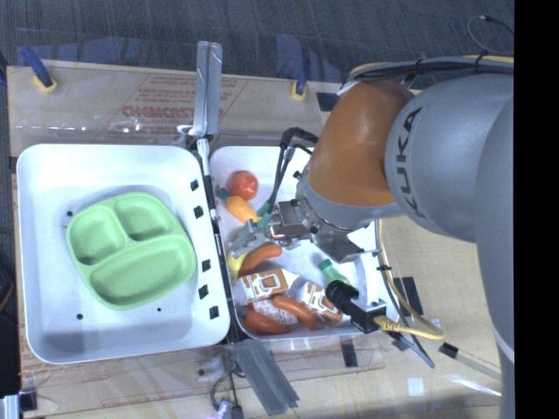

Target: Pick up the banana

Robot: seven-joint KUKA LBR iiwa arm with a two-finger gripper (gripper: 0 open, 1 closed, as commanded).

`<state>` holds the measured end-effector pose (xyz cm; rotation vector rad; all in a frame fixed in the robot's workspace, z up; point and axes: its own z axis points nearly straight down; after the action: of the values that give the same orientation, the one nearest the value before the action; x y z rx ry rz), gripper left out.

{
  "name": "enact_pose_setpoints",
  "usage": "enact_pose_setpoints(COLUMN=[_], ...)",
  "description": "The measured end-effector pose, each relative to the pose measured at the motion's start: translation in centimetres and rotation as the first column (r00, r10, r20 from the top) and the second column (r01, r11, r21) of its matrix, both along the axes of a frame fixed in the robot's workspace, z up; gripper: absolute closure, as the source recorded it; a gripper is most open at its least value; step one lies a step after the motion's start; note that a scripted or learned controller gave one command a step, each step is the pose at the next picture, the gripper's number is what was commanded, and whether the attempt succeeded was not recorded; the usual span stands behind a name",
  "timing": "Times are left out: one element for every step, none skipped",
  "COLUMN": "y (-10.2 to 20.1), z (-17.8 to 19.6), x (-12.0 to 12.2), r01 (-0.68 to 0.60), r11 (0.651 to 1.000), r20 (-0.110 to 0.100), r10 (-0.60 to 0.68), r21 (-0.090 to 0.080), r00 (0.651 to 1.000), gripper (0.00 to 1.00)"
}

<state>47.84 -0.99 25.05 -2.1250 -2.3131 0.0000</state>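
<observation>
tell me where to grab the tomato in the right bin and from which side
Grip the tomato across its widest middle, coming straight down. It is round, with no edge to catch, and its top is uncovered. The orange-yellow piece lies close on its near side, so closing left to right in the view probably fits best.

There are two white bins. The left bin (pixel 35 234) carries one green tray (pixel 131 250), split into three compartments. The right bin (pixel 262 157) has one red tomato (pixel 244 183) toward its 11 o'clock corner and one orange-yellow piece (pixel 240 208) at the tomato's 6 o'clock. Three reddish-orange sausage shapes (pixel 259 257), as far as can be told, run from the middle toward 7 o'clock, with two brown-and-white packets (pixel 265 284) among them. One green item (pixel 329 271) lies toward 4 o'clock. One gripper (pixel 259 228) is over this bin
</observation>
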Motion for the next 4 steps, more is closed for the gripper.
enact_pose_setpoints(y=[6.3, -1.2, -8.4, -8.4], z=[-6.0, -6.0, -11.5, -15.7], x=[3.6, 3.3, 2.1, 4.6], r01=[0.026, 0.067, 0.156, 0.229], r11=[1.000, 0.998, 0.988, 0.973], r20=[-0.006, -0.007, -0.005, 0.000], r10=[-0.026, -0.067, -0.156, -0.229], r21=[-0.001, 0.000, 0.000, 0.000], r00=[1.000, 0.998, 0.988, 0.973], gripper=[0.00, 0.00, 0.00, 0.00])
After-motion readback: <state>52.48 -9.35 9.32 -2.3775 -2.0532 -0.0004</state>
